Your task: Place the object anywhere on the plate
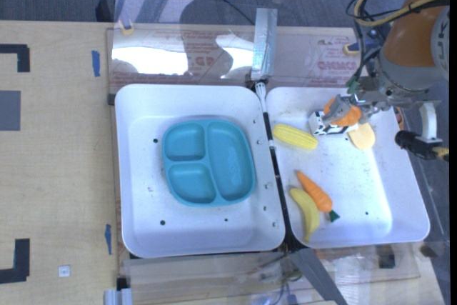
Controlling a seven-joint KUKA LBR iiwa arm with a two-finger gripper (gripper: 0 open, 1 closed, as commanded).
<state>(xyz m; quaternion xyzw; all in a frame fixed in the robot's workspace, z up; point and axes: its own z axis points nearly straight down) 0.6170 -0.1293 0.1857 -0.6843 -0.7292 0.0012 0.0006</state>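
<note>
One teal plastic plate point(208, 161) with three compartments lies in the middle of the left white bin point(136, 218), and nothing rests on it. The right white bin point(400, 221) holds the loose toys, well apart from the plate across the divider between the two bins. There is one yellow corn cob point(295, 137) near the far left of that bin, one orange carrot with a green tip point(315, 193) nearer the front, and one yellow banana point(307, 210) lying just beside and touching the carrot. Toward the far right sit one small black-and-white toy point(325, 124), one orange piece point(346, 114) against it, and one pale yellow rounded piece point(363, 136) just to their right. The gripper point(355, 103) of the grey arm with its orange band point(413, 39) is low over that far cluster, right at the orange piece; whether its claw is spread or closed cannot be told here. Which toy is meant for the plate is not clear.
</note>
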